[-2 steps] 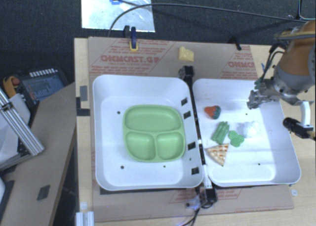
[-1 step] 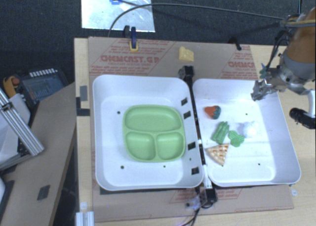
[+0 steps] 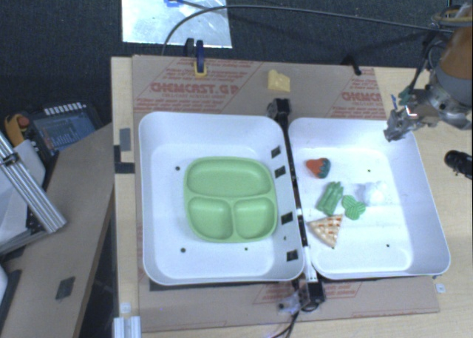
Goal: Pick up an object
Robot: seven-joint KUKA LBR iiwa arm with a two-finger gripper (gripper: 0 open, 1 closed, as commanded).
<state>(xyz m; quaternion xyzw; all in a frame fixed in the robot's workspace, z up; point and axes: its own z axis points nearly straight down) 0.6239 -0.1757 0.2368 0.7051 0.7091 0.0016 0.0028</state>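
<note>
White bins side by side on surface: left bin, right bin. Green divided tray centred in left bin, three compartments, flat.

Landmark: green toy in left half of right bin, lying at a slant. Red-and-teal piece just above green toy, apart from it. Second green piece just right of green toy, touching or nearly so; cannot tell which. Pale translucent item right of green toy, blurred, shape unclear. Pizza-slice toy just below green toy, tip pointing down.

Gripper up and right of green toy, well apart, above top-right rim of right bin. Nothing seen held. Fingers small and dark against rim; cannot tell whether apart or together. Arm entering from right, orange band above wrist.

Yellow block on cardboard sheet, well above green toy, outside both bins.
</note>
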